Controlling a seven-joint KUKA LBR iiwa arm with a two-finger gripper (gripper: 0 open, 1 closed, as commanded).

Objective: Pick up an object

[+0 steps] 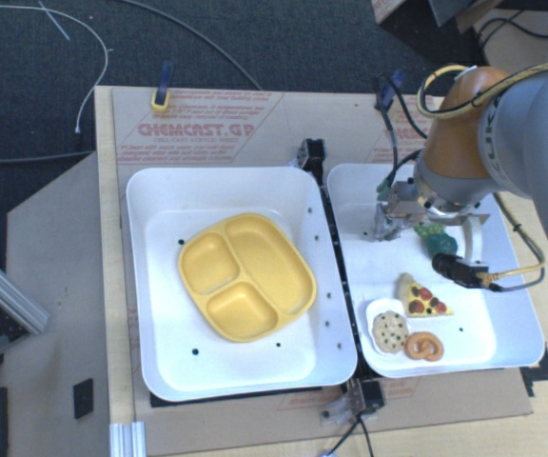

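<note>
Reaching in from the right of the frame, the gripper (389, 223) hangs low over the upper left part of the right bin (355, 190), pointed down at the bin's bare white floor, under the grey arm (531, 131) with its orange band. Whether it stands wide or narrow cannot be told from this angle, and nothing can be seen in its grasp. Just to its right lies a small green object (439, 241), partly covered by the wrist above it, so neither its shape nor its long axis can be made out; it appears close beside the gripper, but contact cannot be judged. Below that, toward the lower middle of the same bin, a pizza slice (423, 299) lies flat, its tip pointing to the upper left and its crust edge to the lower right, so its long axis runs along that diagonal. Touching the slice's lower left is a small white plate (373, 310) carrying a round cookie (389, 330) on the left and a brown pretzel ring (424, 347) on the right, side by side. In the left bin (150, 208), near its middle, a yellow divided tray (247, 274) lies turned at a slant to the walls, well apart from the gripper.
</note>
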